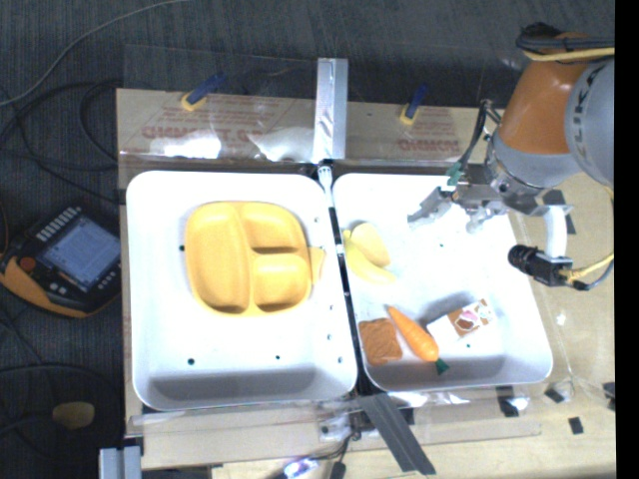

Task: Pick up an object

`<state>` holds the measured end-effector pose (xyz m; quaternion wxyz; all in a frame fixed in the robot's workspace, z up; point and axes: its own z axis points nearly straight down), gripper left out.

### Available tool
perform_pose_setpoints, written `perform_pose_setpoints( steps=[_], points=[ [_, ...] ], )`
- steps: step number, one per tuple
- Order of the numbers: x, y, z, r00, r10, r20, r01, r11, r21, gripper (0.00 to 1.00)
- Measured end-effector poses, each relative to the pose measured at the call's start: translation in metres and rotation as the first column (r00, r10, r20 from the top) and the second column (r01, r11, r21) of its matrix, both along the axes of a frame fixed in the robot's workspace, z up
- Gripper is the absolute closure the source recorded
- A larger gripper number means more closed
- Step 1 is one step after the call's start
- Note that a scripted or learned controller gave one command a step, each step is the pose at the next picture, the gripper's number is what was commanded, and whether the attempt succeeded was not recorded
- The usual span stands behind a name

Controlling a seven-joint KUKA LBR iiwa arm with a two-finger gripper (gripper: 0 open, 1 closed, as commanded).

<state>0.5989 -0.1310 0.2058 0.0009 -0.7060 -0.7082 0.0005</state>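
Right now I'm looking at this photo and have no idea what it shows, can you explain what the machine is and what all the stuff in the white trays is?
This is one camera fixed above a workbench, looking down at a slant. The grey arm with an orange band reaching in from the right is a robot, and its two-finger claw hangs above the right shallow white bin with nothing between its fingers. That bin contains a pale yellow banana-like piece, an orange toy carrot, a brown square block and a small white printed carton. The left shallow white bin contains a yellow divided plastic plate. Its job is to pick up an object.
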Motion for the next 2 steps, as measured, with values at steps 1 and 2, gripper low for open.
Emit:
perform_pose_setpoints(
  steps=[1, 2],
  points=[
    [-0.023, 0.020, -0.093, 0.993, 0.119, 0.024, -0.119, 0.993, -0.006, 0.00],
    [-0.083, 0.019, -0.117, 0.969, 0.247, 0.012, -0.247, 0.969, -0.006, 0.00]
  ],
)
